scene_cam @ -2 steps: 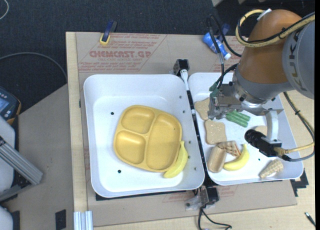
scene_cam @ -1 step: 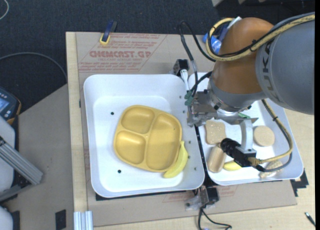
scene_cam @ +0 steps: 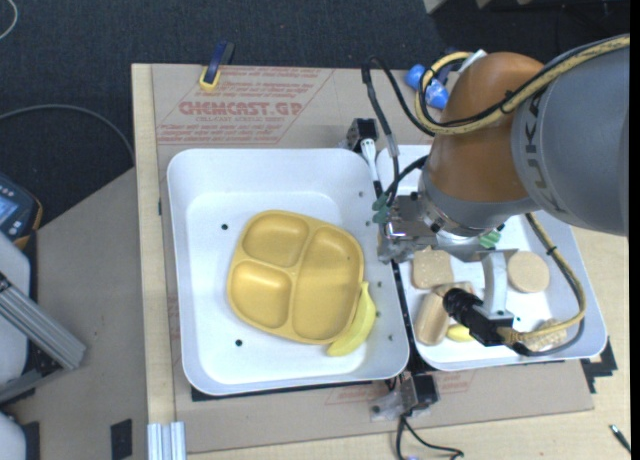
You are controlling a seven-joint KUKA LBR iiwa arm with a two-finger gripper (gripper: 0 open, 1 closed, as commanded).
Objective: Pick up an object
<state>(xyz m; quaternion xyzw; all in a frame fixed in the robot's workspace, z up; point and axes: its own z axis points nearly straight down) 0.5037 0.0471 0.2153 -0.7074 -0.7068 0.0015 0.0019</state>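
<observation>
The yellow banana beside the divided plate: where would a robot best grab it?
Probably at the middle of the yellow banana, coming straight down, jaws across its narrow width. It lies flat and curved against the yellow divided plastic plate, so one jaw must slip between the two.

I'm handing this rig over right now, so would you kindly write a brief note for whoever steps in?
Pincer: the grey arm with the orange band hangs over the right white bin; whether it grips anything cannot be told.
Left white bin: a yellow three-compartment plastic plate with a yellow toy banana against its lower right edge.
Right bin: a tan square toast-like piece, a round tan disc, a tan bread-roll shape.
Done: nothing visibly lifted.
Left: grasp one object and raise it.
</observation>
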